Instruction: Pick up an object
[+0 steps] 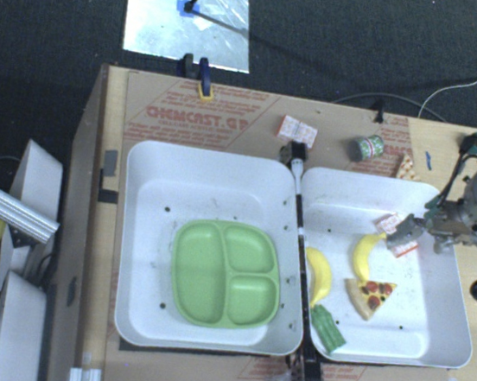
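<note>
left bin (143, 216), centre-left of frame: holds green divided plate (226, 273).
right bin (436, 342), centre-right: banana (364, 252) in middle, second yellow fruit (319, 276) by left wall, pizza slice toy (370, 296) just below banana, green block (327, 328) at lower left corner.
arm enters from right edge. gripper (405, 235) low over upper part of right bin, just right of banana top. fingers apart or together: cannot tell, too small.
step, as i judge: approach, nothing lifted yet. next move needs shift left and down onto banana, then close.
</note>
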Controlling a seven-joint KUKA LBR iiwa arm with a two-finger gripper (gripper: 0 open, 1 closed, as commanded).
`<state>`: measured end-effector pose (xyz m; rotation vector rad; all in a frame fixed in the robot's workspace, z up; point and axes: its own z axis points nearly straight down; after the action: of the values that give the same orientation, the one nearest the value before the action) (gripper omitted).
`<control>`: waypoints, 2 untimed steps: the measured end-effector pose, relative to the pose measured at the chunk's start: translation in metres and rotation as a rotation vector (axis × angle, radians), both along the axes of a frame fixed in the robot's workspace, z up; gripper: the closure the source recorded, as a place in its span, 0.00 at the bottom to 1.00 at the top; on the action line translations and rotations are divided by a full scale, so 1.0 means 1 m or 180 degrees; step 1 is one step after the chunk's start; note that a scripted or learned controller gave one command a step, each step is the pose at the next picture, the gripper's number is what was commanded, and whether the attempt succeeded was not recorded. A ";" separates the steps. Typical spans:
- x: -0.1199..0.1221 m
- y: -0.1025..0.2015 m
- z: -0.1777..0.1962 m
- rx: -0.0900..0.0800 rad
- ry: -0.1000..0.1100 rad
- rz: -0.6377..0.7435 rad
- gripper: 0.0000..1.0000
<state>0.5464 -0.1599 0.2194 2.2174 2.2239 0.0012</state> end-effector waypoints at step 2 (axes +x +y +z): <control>0.020 0.037 -0.125 0.0000 -0.0006 0.0002 1.00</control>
<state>0.5660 -0.1230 0.0949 2.2157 2.2238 0.0031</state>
